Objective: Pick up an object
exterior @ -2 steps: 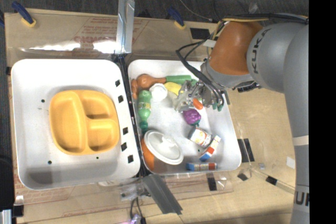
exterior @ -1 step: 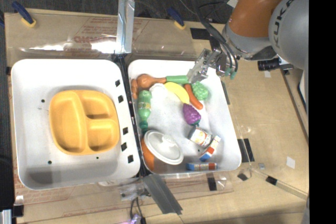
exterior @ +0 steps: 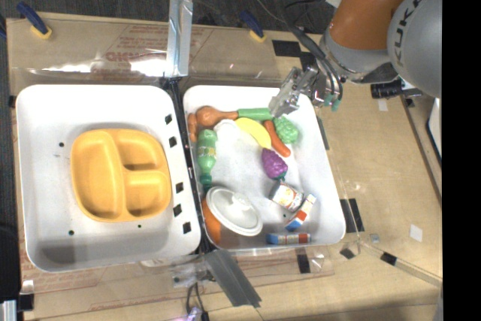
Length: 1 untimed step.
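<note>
My gripper (exterior: 287, 103) hangs over the far right part of the right bin (exterior: 327, 169), just above the toy food there. Below and beside it lie a green broccoli piece (exterior: 288, 131), an orange carrot (exterior: 276, 139), a yellow banana (exterior: 256, 133) and a green stalk (exterior: 254, 114). A purple eggplant-like piece (exterior: 273, 163) lies toward the bin's middle. A brown drumstick (exterior: 210, 116) sits at the far left corner. Nothing shows between the fingers.
The left bin (exterior: 37, 162) holds a yellow divided tray (exterior: 120, 173). In the right bin's near part sit a white lid on an orange bowl (exterior: 233, 211), a small can (exterior: 288, 197), a marker (exterior: 289, 237) and a green bottle (exterior: 206, 154).
</note>
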{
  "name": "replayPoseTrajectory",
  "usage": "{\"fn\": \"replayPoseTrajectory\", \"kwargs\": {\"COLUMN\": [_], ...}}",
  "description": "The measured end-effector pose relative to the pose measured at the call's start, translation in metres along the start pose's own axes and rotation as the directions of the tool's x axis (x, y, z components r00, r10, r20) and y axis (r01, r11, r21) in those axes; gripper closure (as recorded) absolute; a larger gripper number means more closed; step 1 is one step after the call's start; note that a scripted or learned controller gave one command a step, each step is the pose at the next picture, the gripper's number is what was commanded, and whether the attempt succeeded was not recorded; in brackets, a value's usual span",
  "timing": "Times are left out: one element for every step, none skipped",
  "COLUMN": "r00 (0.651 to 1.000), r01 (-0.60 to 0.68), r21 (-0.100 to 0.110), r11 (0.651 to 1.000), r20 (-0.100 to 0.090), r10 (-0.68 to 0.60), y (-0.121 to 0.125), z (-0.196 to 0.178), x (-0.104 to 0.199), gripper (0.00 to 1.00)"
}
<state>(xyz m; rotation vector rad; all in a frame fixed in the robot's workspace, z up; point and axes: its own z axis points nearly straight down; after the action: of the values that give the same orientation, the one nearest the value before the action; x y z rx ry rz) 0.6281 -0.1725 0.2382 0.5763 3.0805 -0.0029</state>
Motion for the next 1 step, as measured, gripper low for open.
{"fn": "replayPoseTrajectory", "kwargs": {"r00": [1.000], "r01": [0.007], "r21": [0.001], "r11": [1.000], "r20": [0.003], "r10": [-0.007], "y": [0.0018], "z": [-0.0111], "x": [-0.0008], "gripper": [1.00]}}
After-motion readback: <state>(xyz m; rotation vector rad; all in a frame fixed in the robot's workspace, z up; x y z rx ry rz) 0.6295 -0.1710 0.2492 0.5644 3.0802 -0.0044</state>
